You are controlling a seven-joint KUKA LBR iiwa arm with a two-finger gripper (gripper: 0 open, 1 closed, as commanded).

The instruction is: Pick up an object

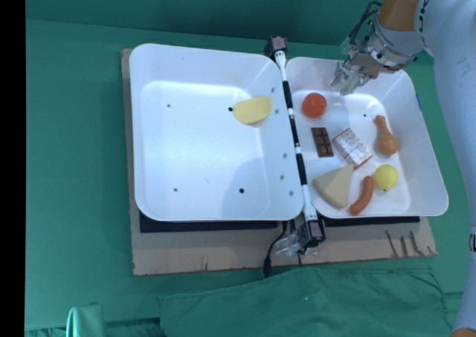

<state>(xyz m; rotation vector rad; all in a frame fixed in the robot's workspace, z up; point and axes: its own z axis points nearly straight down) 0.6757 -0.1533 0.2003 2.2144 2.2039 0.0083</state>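
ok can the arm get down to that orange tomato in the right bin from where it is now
Probably yes. The gripper hangs just beside the tomato, which lies apart from the chocolate bar, with nothing over it.

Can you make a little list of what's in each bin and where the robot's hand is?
left bin: yellow chip
right bin: tomato, chocolate bar, small carton, drumstick, cheese wedge, lemon, sausage
hand: over the right bin's far edge, near the tomato
holding anything: nothing seen
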